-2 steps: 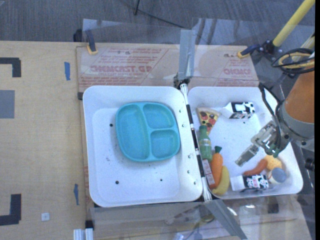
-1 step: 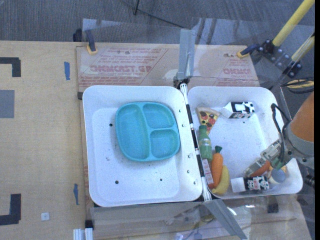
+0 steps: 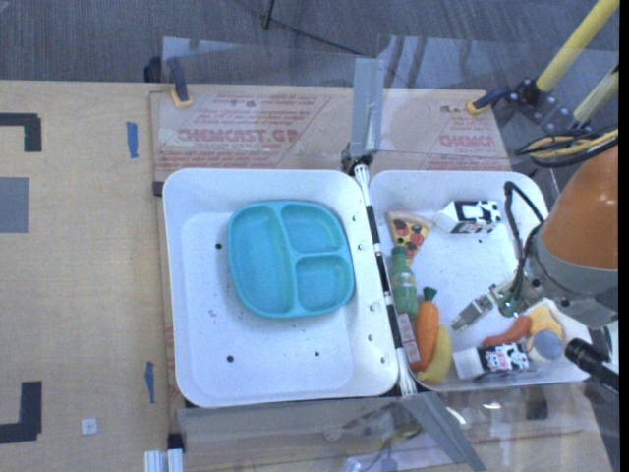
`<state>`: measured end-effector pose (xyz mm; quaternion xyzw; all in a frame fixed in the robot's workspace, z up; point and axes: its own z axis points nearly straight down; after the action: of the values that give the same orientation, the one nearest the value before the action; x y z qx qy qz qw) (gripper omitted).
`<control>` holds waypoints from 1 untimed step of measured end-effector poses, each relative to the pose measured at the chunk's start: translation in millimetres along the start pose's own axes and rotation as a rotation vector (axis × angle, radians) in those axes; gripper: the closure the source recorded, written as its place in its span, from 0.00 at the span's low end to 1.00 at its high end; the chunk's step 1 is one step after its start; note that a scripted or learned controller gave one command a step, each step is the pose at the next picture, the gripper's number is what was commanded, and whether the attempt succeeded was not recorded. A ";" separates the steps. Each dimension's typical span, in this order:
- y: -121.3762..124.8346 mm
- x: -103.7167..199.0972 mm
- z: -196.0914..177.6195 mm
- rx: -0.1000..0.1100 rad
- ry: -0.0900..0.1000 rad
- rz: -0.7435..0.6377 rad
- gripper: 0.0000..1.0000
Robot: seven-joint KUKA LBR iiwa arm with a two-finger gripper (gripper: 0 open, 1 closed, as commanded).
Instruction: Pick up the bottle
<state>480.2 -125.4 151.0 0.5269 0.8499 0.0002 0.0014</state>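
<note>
- The green bottle (image 3: 403, 279) lies in the right bin (image 3: 462, 187), tight against its left wall, just below a pizza slice toy (image 3: 409, 230) and just above a carrot toy (image 3: 427, 328).
- The gripper (image 3: 479, 308) hangs over the middle of that same bin, apart from the bottle; whether it is released or clenched, I cannot tell.
- A banana toy (image 3: 440, 355) lies beside the carrot.
- A teal divided plate (image 3: 291, 259) rests in the left bin (image 3: 197, 264).
</note>
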 end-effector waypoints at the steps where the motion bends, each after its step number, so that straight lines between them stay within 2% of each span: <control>1: 1.1 -0.4 -9.9 -0.003 -0.003 0.000 1.00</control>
<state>481.3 -125.2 160.9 0.5267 0.8500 0.0008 0.0035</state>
